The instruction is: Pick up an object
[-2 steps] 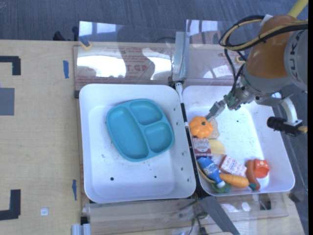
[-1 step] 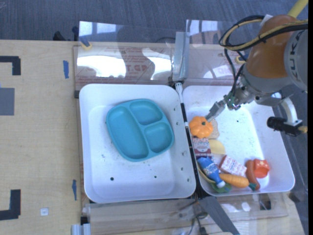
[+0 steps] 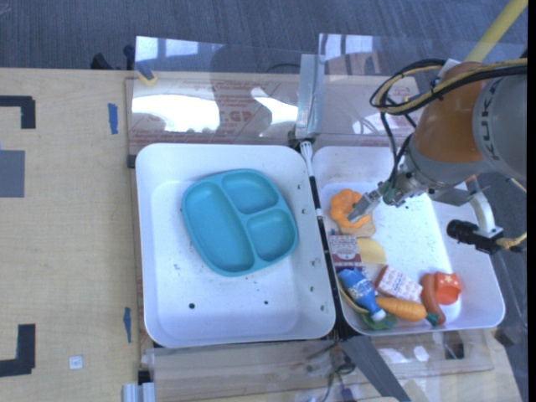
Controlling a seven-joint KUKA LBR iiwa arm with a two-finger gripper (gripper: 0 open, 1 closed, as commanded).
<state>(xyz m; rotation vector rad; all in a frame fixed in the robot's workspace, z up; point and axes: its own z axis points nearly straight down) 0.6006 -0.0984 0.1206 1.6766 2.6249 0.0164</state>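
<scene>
The jaws (image 3: pixel 360 208) sit low over an orange toy (image 3: pixel 342 203) at the right bin's (image 3: pixel 414 241) upper left; whether they grip it I cannot tell. The toy's long axis is unclear. A blue divided tray (image 3: pixel 240 221) lies in the left bin (image 3: pixel 167 249). The tabletop (image 3: pixel 63 224) is pale wood, with grey carpet (image 3: pixel 251 7) beyond.

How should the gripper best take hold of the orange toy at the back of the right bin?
Probably from straight above, closing across the narrow middle of the orange toy. It lies flat with bare floor behind it, while the bin wall crowds its left. The gripper hangs at its right edge.
</scene>
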